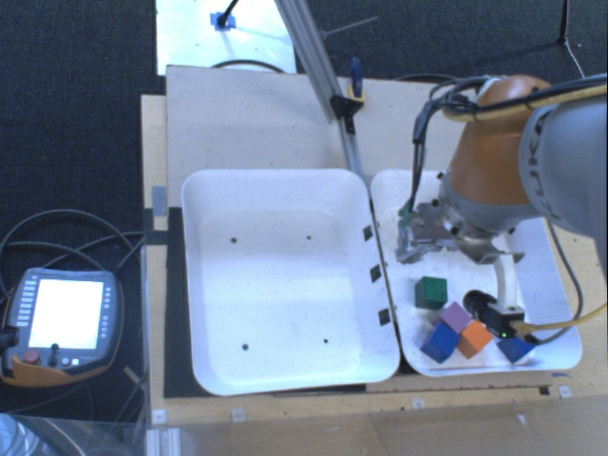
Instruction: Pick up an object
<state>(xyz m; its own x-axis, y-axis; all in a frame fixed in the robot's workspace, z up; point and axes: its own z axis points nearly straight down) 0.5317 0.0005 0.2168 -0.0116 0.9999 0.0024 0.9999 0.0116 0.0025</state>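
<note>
Several small blocks lie in the near part of the right bin: a green cube, a purple block, an orange block, a blue block and another blue block. My gripper hangs over the right bin's left side, just behind the green cube. The wrist hides much of the gripper, and nothing shows held in it.
The left bin stands beside the right one, with black clips along the shared rim. A slanted metal pole rises behind the bins. A teach pendant lies left of the bench. Cables hang around the arm.
</note>
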